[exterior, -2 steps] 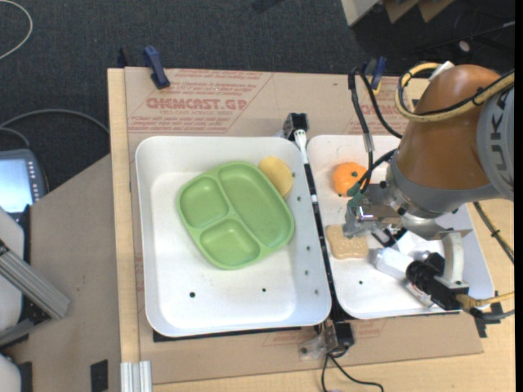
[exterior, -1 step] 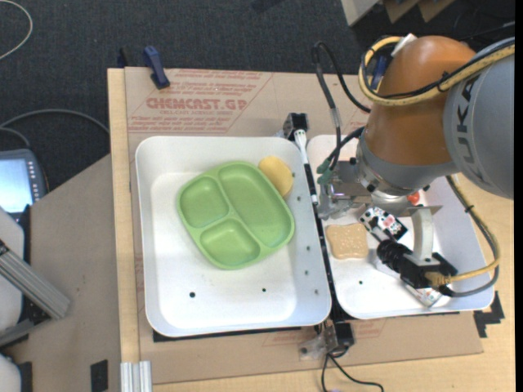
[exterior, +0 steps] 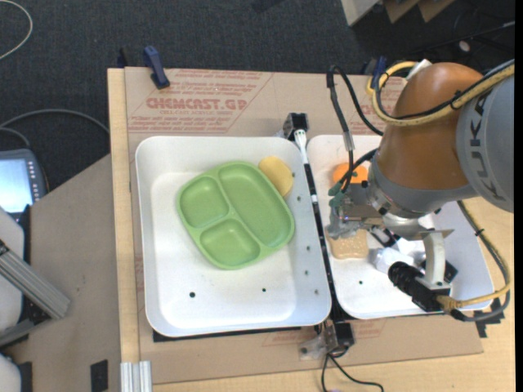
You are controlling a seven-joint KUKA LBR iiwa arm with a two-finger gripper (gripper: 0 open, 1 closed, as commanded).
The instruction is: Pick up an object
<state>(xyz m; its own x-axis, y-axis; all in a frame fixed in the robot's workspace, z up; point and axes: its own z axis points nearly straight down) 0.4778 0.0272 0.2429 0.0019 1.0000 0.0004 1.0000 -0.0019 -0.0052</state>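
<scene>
My gripper hangs low over the left part of the right bin, under the grey and orange wrist. A tan, bread-like block lies on the bin floor directly below and in front of the gripper; whether they touch is unclear. An orange object peeks out just behind the gripper, mostly hidden by the arm. In the left bin a green divided plate lies flat, with a yellow rounded object at its upper right corner.
The arm covers most of the right bin. The ridge between the two bins runs just left of the gripper. Cables loop above the right bin's far edge. A blue clamp sits on the cardboard at the back left.
</scene>
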